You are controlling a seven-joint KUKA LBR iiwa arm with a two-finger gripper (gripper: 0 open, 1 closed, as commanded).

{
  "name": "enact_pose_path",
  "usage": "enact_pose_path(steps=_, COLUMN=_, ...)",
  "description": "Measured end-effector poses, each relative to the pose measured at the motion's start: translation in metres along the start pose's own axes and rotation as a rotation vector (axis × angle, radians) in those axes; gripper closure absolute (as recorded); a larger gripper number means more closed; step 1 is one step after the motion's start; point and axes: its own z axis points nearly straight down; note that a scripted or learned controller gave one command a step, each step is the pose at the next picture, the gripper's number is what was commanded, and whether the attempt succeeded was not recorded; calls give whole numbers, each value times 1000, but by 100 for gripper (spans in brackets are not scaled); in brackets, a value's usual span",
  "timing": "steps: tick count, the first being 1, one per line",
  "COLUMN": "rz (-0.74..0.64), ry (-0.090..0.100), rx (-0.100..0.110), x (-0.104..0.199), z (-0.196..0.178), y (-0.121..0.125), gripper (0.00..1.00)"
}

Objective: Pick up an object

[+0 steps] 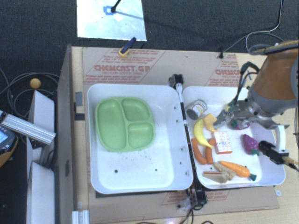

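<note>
curved yellow banana (200,131), beside orange sausage (198,152)

Right bin (268,178): banana (200,132), carrot (236,169), purple grapes (250,143), tin can (195,109), small box (222,143)

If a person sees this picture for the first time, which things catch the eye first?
The green divided plate lies alone in the left bin. The right bin is crowded with toy food: a yellow banana, a carrot and purple grapes. The arm's hand hangs low over that bin's far side.
</note>
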Motion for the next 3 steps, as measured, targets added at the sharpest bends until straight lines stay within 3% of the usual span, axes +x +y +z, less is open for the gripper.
enact_pose_path(steps=1, rz=2, ry=-3, rx=-10, x=2, z=112, y=-14, gripper=0)
enact_pose_path(steps=2, rz=0, ry=-5, rx=-18, x=1, z=100, y=-12, gripper=100)
enact_pose_path(steps=3, rz=0, ry=-4, rx=-16, x=1, z=101, y=-12, gripper=0)
